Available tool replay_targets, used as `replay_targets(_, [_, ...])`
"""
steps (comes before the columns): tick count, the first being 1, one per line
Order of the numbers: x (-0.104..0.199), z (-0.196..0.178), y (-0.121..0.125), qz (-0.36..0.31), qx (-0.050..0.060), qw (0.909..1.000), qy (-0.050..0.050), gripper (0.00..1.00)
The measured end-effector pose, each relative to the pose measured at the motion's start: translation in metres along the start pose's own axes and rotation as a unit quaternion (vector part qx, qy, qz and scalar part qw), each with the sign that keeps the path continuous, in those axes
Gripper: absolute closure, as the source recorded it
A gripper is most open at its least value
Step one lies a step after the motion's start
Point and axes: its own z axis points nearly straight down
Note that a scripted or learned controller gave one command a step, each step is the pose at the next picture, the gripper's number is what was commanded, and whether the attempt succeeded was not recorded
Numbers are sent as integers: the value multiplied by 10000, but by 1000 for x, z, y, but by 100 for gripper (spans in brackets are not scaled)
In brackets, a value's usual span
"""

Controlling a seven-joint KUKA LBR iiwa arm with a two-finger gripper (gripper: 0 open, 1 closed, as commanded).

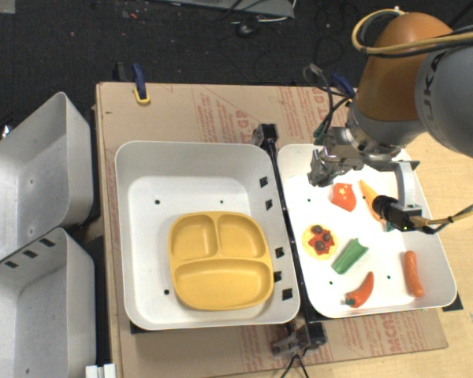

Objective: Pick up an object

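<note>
- The claw [331, 168] hangs low over the far left part of the right bin [437, 286], which sits on the right half of the table [189, 113]. Whether it is released or clenched cannot be told from this slant.
- The nearest thing to it is the red strawberry-like piece [344, 197], lying just beside the claw, a little toward the table's near edge and right. The coming move likely turns on that short offset.
- The piece looks small, squat and glossy red with a pale speck on top, and shows no clear long axis.
- Just to its right lies a thin orange strip [370, 193], close enough to be bumped in a grasp.
- Farther toward the near edge lie a yellow disc with dark berries [321, 241], a green pepper piece [349, 256], a red chilli [361, 290] and an orange carrot-like stick [412, 274].
- The left bin [134, 211] carries a yellow divided plate [220, 260], well apart from the claw.
</note>
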Motion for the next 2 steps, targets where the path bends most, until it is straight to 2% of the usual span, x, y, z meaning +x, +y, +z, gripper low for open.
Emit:
replay_targets(1, [49,-4,9,-4,-14,10000,0,100])
replay_targets(2, [107,11,6,-5,5,10000,1,100])
